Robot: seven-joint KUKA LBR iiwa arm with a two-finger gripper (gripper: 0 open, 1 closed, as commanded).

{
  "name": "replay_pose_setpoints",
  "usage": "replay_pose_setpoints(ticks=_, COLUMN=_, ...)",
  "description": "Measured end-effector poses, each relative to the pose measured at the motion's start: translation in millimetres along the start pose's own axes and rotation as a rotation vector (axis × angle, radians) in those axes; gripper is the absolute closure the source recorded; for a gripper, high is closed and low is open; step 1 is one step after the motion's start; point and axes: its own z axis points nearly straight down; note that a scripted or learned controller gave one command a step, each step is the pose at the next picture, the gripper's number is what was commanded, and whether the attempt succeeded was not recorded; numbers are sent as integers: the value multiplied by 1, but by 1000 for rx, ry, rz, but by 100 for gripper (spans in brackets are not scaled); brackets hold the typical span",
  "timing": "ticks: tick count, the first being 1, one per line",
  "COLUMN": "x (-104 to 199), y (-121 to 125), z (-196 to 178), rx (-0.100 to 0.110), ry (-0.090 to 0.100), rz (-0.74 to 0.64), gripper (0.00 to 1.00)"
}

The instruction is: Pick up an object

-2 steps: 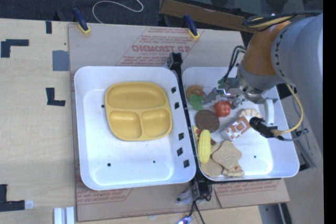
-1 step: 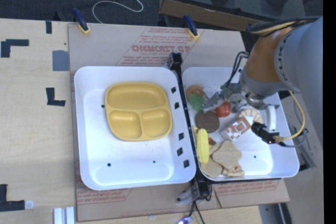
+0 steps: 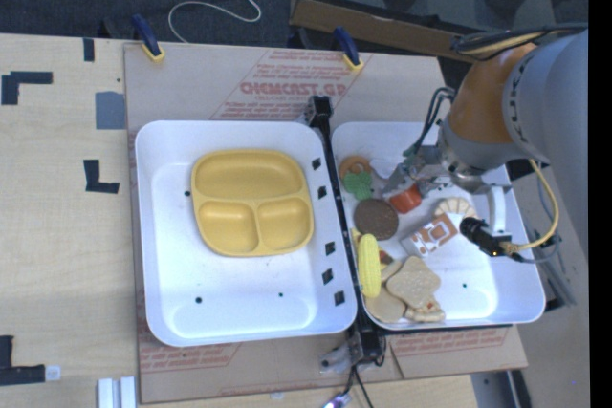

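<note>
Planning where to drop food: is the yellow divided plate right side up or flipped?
Right side up: the yellow divided plate shows three hollow compartments facing the camera.

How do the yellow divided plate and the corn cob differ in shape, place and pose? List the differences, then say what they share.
1. The yellow divided plate is wide, flat and split into three compartments; the corn cob is a narrow, rounded stick.
2. The plate lies in the left bin; the cob lies in the right bin, against its left wall.
3. The plate lies alone; the cob is crowded among other toy foods.

Both are yellow.
</note>
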Motion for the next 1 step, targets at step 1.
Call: replay_pose_setpoints(ticks=1, x=87, y=-37, z=-124, rx=12, ry=0, rz=-5, gripper=100)
